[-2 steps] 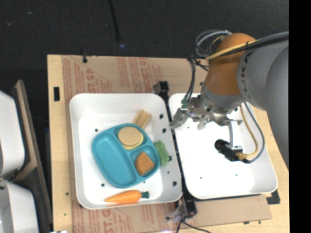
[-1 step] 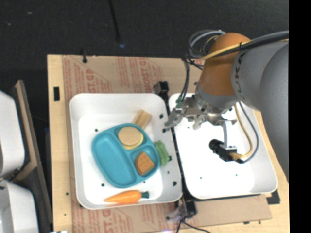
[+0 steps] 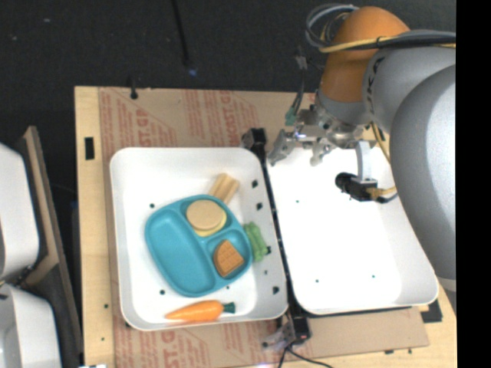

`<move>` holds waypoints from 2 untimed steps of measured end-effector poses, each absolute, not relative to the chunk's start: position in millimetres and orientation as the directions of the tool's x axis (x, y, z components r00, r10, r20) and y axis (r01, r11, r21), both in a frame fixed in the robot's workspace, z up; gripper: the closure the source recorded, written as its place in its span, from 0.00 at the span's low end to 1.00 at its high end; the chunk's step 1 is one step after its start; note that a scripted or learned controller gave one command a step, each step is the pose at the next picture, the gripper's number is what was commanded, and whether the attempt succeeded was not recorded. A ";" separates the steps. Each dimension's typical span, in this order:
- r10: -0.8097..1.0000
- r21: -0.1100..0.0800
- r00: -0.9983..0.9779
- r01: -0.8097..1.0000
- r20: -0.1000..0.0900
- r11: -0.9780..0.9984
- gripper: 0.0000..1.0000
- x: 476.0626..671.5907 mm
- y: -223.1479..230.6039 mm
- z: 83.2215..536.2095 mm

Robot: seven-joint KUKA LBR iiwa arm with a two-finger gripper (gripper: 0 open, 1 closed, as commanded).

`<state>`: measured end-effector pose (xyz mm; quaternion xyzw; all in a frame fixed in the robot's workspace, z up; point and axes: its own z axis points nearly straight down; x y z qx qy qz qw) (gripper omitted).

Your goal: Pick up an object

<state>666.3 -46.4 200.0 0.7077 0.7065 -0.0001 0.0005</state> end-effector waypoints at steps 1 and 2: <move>1.000 0.001 0.000 1.000 0.000 0.000 0.00 672.3 -26.2 201.0; 1.000 0.002 0.000 1.000 -0.001 0.000 1.00 672.5 -27.4 211.8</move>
